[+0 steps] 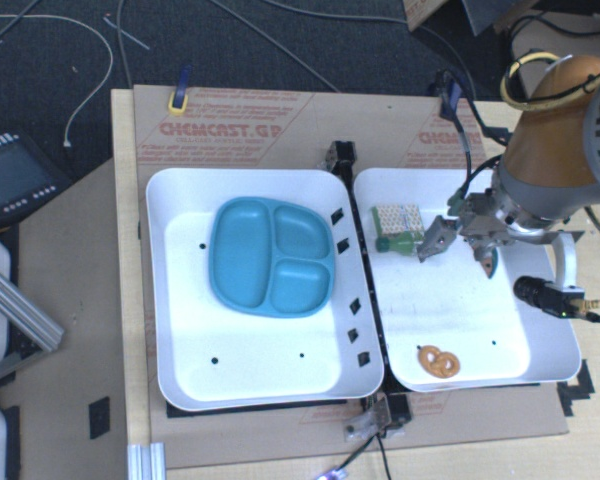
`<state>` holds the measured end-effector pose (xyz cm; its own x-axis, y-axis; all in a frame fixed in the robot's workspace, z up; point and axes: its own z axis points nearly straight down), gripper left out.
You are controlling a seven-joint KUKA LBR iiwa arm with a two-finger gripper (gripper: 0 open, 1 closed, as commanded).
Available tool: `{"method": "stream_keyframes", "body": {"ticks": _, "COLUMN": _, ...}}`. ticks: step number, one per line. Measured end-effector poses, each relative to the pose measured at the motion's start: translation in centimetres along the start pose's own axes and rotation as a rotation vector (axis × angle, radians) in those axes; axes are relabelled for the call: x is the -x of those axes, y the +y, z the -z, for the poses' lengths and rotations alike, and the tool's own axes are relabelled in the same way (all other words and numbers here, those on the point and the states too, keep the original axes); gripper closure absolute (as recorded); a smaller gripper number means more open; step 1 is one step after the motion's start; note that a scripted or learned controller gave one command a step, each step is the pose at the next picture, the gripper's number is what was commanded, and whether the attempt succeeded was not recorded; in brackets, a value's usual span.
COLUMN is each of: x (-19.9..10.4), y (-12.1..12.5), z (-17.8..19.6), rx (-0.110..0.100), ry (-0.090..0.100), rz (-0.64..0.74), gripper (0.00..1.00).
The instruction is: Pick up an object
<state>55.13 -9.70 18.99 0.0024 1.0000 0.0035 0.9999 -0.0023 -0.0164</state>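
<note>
My gripper [461,252] hangs over the right bin [500,363] with its two fingers spread open and nothing between them. Just left of it lies a small box with a dotted top [396,219], and a green item [400,242] rests against that box's near side. One fingertip [432,247] points toward the green item but stands slightly apart from it. A pretzel [439,361] lies near the right bin's front edge, well below the gripper.
The left bin [180,328] holds a blue divided plate [271,256]. A row of black clips [354,308] runs along the divider between the bins. A black connector with a cable [543,295] hangs off the arm at the right.
</note>
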Motion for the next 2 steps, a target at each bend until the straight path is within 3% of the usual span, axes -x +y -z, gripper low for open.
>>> {"method": "stream_keyframes", "body": {"ticks": 1, "x": 0.0, "y": 0.3, "z": 0.8, "rx": 0.015, "ry": -0.002, "rz": 0.003, "gripper": 0.00}}
{"method": "stream_keyframes", "body": {"ticks": 2, "x": 0.3, "y": 0.6, "z": -5.5, "rx": 0.010, "ry": -0.001, "rz": 0.002, "gripper": 0.00}}
